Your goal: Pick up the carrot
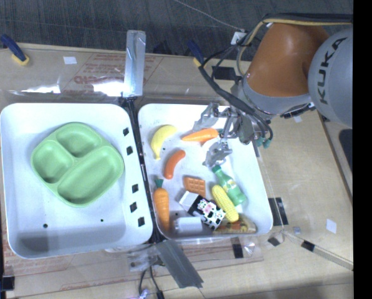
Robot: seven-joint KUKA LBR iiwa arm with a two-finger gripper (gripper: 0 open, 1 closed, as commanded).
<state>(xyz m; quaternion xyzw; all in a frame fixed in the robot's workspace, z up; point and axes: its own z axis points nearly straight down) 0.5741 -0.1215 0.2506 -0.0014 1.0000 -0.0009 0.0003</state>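
Observation:
An orange carrot (198, 135) lies in the upper middle of the right bin (251, 167), its tip pointing left. My gripper (214, 134) reaches in from the right and hangs over the carrot's thick end. One metal finger (209, 113) stands just above the carrot and the other sits below it, well apart. The gripper looks open, with the carrot's thick end lying in the gap and neither finger pressing on it. A second orange carrot-like toy (161, 205) rests along the right bin's left wall, near the front.
The right bin also holds a banana (162, 139), an orange-red sausage (173, 162), a waffle piece (194, 184), a green bottle (228, 186), a corn cob (224, 203) and a cow-patterned toy (210, 211). A green divided plate (78, 162) sits in the left bin (11, 185).

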